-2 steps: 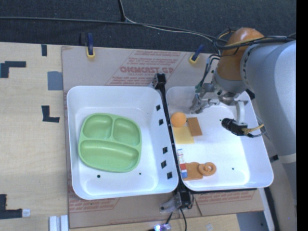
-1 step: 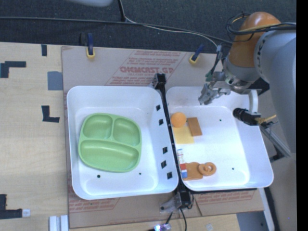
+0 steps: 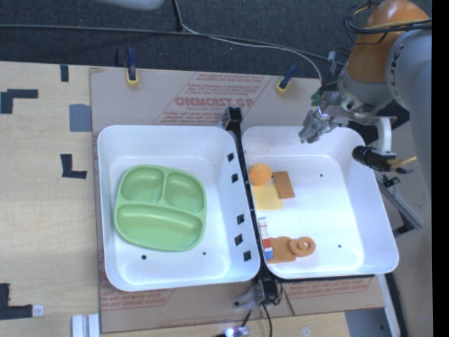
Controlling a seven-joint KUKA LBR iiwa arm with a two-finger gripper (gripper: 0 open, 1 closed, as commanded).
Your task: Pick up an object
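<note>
The two-finger gripper hangs over the right white bin's far rim; whether its jaws are open I cannot tell, and nothing shows between them. In that bin's left half, a flat brown rectangular block lies with its long axis running near-to-far, beside an orange ball. Cardboard underneath reads "CHEMCAST".

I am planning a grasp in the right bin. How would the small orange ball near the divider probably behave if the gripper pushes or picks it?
The orange ball looks round and smooth, so a push would probably make it roll. It touches the yellow square and lies near the brown block, which may stop it. Its curved sides may slip from the gripper.
</note>
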